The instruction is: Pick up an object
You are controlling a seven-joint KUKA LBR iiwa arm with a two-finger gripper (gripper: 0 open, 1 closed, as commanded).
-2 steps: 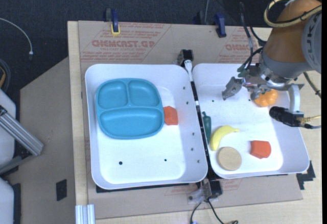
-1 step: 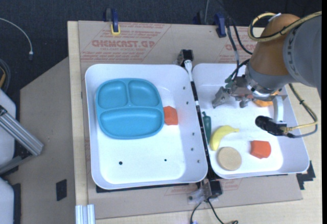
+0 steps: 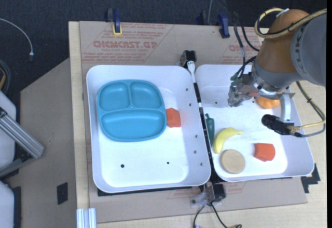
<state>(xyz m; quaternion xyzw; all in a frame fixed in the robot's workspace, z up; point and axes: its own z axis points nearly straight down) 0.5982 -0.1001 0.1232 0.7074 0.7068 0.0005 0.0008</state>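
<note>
A brown bench board printed with red lettering carries two shallow white bins. The left bin lies touching the right bin along their shared edge. Blue clamps grip the board's far edge behind the left bin.

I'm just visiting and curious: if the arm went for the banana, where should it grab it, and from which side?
Probably across the banana's middle, coming straight down. It lies flat and curved on the right bin's floor, and the thin ends would slip. The round disc sits close below it, so the fingers should stay clear of that end.
</note>
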